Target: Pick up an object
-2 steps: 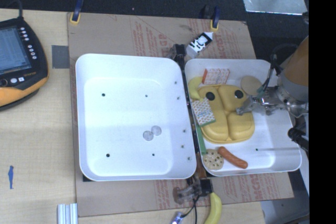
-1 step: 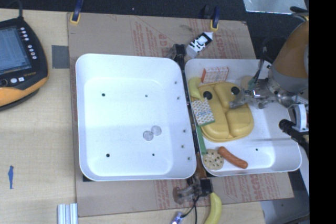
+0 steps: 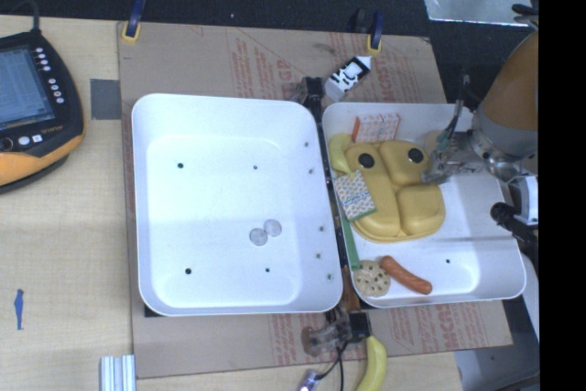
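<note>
Presently the left bin [image 3: 229, 119] contains two small silver discs [image 3: 265, 233] lying together. The right bin [image 3: 485, 275] holds a large yellow moulded toy [image 3: 398, 192] at centre, with a sausage [image 3: 406, 275] and a round cookie [image 3: 370, 277] near the front wall. The gripper [image 3: 443, 162] sits at the toy's right upper edge; whether it is spread or pinching cannot be determined.

The gripper [image 3: 438, 162] hangs over the right bin [image 3: 476, 266], touching the far right edge of a yellow plush toy [image 3: 396, 190]; a sausage [image 3: 406, 275] lies nearer.
</note>
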Robot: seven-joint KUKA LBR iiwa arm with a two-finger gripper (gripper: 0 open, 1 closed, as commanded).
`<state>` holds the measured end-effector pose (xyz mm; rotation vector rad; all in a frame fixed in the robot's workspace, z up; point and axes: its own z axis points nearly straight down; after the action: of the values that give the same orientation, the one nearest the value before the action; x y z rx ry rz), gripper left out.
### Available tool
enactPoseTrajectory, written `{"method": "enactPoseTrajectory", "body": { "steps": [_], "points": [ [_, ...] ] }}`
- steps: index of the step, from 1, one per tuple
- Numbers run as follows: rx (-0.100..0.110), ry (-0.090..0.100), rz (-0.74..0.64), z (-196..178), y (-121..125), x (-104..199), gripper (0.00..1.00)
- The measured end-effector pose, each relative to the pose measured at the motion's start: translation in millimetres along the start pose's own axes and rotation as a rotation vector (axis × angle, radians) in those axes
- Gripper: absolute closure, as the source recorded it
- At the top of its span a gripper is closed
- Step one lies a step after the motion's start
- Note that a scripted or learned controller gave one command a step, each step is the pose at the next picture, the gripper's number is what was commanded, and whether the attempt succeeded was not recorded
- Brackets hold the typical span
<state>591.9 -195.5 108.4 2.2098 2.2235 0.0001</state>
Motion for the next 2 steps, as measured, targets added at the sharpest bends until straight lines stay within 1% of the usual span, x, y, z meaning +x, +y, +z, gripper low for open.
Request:
{"method": "enactPoseTrajectory", "body": {
  "steps": [1,2],
  "points": [
    [0.006,0.005,0.002,-82.4,-15.0,15.5,1.0],
    [0.007,0.006,0.002,-81.9,-15.4,15.7,0.0]
  ]
}}
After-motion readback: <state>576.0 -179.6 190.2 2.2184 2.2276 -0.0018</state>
